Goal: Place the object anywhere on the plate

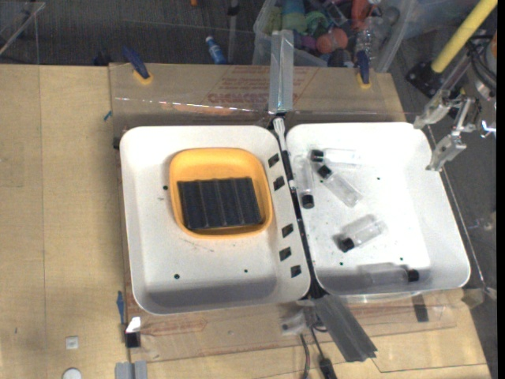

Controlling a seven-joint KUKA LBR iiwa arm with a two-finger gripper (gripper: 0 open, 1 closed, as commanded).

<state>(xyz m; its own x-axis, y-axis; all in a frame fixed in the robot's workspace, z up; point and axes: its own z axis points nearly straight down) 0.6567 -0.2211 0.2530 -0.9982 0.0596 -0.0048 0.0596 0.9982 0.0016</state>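
So the objects here are little clear vials with black caps, all lying on their sides in the right bin (pixel 442 212): one vial (pixel 360 233) sits near the middle of that bin, another (pixel 335 181) lies tilted closer to the divider, there's one up near the top (pixel 335 157), one along the divider (pixel 301 184) and one along the front wall (pixel 387 274). They're loose and apart from each other, which I'd guess is on purpose so a grab can go for one without bumping its neighbours, though the ones hugging the walls look awkward. The plate (pixel 218 162) is the orange one in the left bin (pixel 150 212), with a dark ribbed slab (pixel 218 202) lying on it, so "anywhere on the plate" probably means landing on that slab or the rim. The pincer (pixel 446 144) hangs at the right bin's upper right edge, off to the side of the vials with nothing in it; can't tell whether it's apart or together from here. I'd say nothing has started: no vial is picked yet. Both bins sit on the tabletop (pixel 55 212).
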